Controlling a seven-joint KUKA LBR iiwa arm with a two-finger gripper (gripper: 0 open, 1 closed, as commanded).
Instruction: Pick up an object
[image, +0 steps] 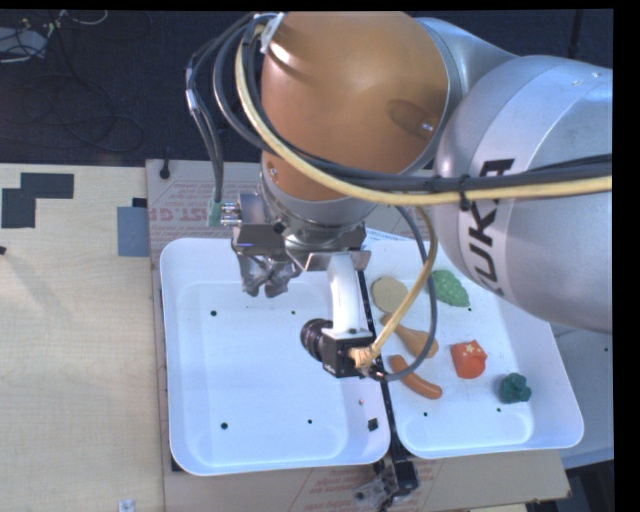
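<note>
My gripper (268, 280) hangs over the back part of the left bin (200, 400), above bare white floor. Its fingers look drawn together with nothing between them. The objects lie in the right bin (545, 425): a beige oval piece (388, 292), a light green leafy piece (450, 290), a red piece (468, 358), a dark green piece (515, 388) and an orange sausage-shaped piece (418, 381). Another orange piece (420, 345) lies beside a yellow cable. All of them are right of the gripper, across the divider.
The big orange and grey arm body (400, 120) covers the back of both bins. A white and black fixture (343, 325) on the arm hangs over the divider between the bins. Cardboard (190, 205) lies under the bins, and the wooden bench (70, 350) extends to the left.
</note>
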